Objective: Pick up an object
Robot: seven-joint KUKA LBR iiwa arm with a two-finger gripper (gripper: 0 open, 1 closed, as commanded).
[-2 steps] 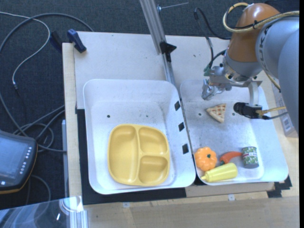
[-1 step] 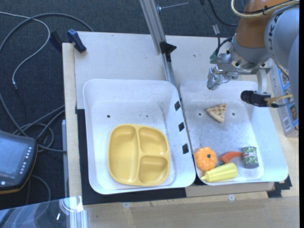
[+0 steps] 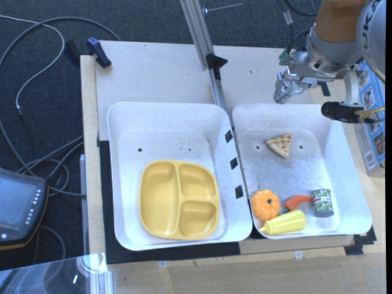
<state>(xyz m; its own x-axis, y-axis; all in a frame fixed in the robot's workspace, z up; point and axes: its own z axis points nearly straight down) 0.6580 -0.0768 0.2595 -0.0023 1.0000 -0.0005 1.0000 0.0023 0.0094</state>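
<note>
Poised high, gripper [image 3: 286, 93] over the bench just past the far rim of the right bin [image 3: 350, 164], carrying nothing visible. Cannot tell from this slanted view whether spread or closed. Nearest below and toward the camera: a tan toast wedge [image 3: 279, 144], alone on bare bin floor, probably the easiest target for lack of neighbours. Much farther on, against the near wall, a crowd: orange pumpkin [image 3: 265, 204] touching a yellow corn cob [image 3: 285, 223], a red pepper [image 3: 298, 200] between them and a green can [image 3: 322, 202]. Likely awkward there, with little room for a clean grasp. Off to the side in the left bin [image 3: 116, 141], a yellow divided plate [image 3: 179, 198], lying flat. Judged as approach stage, no pick begun.
</note>
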